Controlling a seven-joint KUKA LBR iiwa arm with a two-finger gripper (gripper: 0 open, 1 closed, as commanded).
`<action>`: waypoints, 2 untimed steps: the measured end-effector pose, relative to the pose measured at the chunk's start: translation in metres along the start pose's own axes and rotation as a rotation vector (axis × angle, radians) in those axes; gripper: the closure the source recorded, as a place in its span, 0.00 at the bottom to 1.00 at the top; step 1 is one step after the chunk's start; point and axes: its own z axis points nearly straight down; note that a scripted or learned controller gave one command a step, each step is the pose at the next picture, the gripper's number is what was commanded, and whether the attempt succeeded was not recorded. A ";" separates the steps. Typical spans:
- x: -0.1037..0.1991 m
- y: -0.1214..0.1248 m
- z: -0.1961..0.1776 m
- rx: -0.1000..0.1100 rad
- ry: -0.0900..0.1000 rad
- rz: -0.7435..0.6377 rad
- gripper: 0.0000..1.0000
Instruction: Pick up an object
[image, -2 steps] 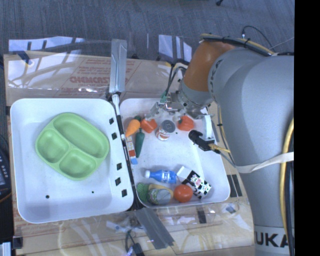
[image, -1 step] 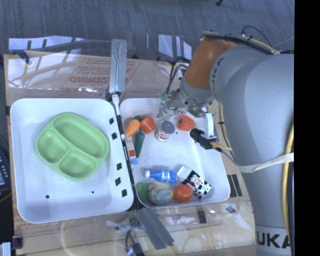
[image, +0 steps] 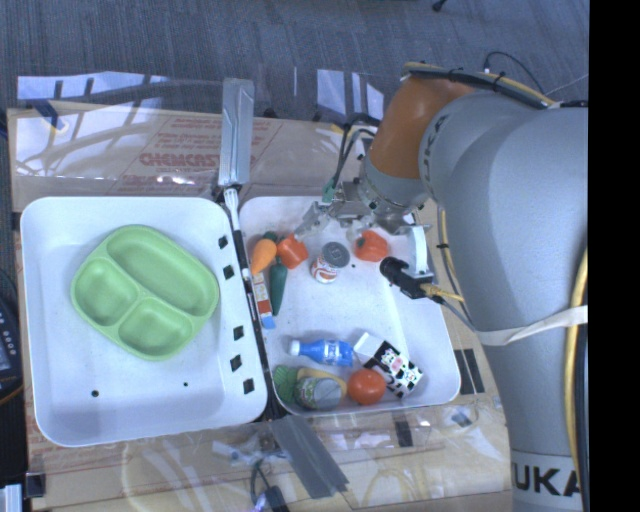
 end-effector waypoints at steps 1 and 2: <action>0.049 -0.001 0.030 0.015 0.001 0.076 0.00; 0.050 -0.002 0.022 0.023 0.002 0.071 1.00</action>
